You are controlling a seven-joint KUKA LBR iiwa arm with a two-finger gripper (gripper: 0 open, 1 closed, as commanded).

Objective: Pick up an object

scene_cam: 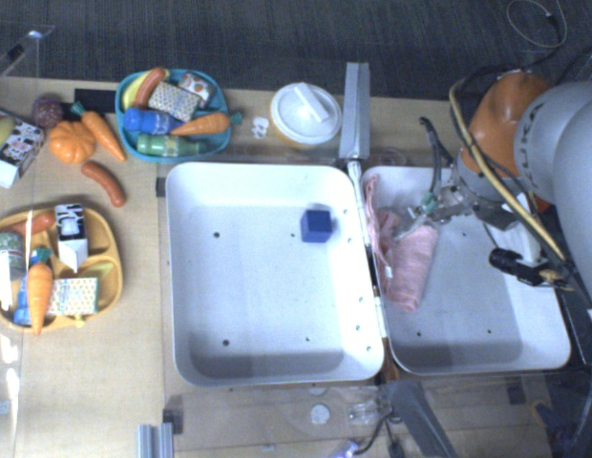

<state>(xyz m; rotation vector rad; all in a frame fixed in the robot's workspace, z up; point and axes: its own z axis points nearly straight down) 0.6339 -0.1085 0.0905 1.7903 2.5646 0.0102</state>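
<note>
Pink cloth point(409, 260) in right bin point(487, 337), long axis top-to-bottom, slightly slanted.

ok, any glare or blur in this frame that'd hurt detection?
Camera view: soft overall; arm at right blurred, so the gripper by the pink cloth is unclear; blue block fairly crisp; both bins' lower edges shadowed, left bin.

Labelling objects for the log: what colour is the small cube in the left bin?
Blue. The cube shows clearly in the camera view, lying in the left bin.
</note>
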